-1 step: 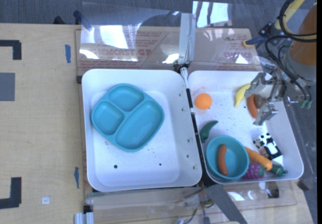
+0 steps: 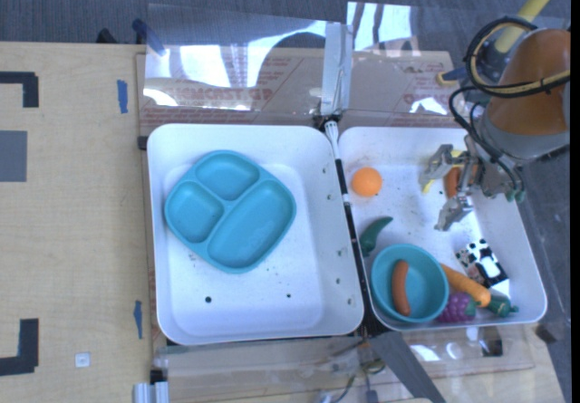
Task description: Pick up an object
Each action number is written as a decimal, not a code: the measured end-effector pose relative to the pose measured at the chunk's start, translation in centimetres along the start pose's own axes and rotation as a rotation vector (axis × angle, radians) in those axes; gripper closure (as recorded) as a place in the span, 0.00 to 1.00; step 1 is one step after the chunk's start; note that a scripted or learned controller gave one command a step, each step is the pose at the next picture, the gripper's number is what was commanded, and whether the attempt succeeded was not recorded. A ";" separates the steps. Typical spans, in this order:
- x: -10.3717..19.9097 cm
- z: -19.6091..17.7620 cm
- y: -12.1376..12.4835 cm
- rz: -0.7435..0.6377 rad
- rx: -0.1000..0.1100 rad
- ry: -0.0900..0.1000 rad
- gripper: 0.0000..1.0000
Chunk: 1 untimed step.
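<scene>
Arm: grey body with orange band (image 2: 530,75), reaching in from the right, wrist above the upper part of the right bin (image 2: 399,152).
Hand: hand (image 2: 450,193) hangs over the right bin's upper right area, fingers spread fairly wide and pointing down; nothing visibly held between them. A small orange patch sits near the fingers, possibly a toy lying on the bin floor behind them, though the view is too cluttered to tell.
Right bin contents: orange ball (image 2: 366,182) near the upper left, well apart from the hand; dark green leaf-shaped piece (image 2: 374,231) just below it; blue bowl (image 2: 410,282) at the lower middle with a sausage-like piece (image 2: 401,288) inside; carrot (image 2: 467,284) lying against the bowl's right side; purple grapes (image 2: 459,307) just below the carrot; black-and-white toy (image 2: 480,262) at the lower right.
Left bin: left bin (image 2: 181,302) carries a blue divided plate (image 2: 230,210).
Worktop: pale wooden worktop (image 2: 68,211) stretches left of the bins.
Progress: no object lifted; every piece appears to rest in a bin. Approach looks begun, grasp not yet made.
Left to do: settle on a target, lower, close on it, raise it clear.
Likely target: judging by position, whatever lies directly beneath the hand; the black-and-white toy is next nearest.
</scene>
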<state>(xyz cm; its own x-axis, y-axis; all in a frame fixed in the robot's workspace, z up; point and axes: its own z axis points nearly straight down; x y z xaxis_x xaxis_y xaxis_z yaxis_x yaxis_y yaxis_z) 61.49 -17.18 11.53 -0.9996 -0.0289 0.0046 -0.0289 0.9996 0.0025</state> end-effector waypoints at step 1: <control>-2.4 2.7 1.3 0.065 0.004 -0.015 0.00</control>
<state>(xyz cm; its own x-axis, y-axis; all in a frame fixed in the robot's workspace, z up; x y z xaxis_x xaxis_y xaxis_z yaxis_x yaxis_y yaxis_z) 63.85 -15.82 8.86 -0.9993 0.0366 -0.0104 0.0366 0.9993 -0.0008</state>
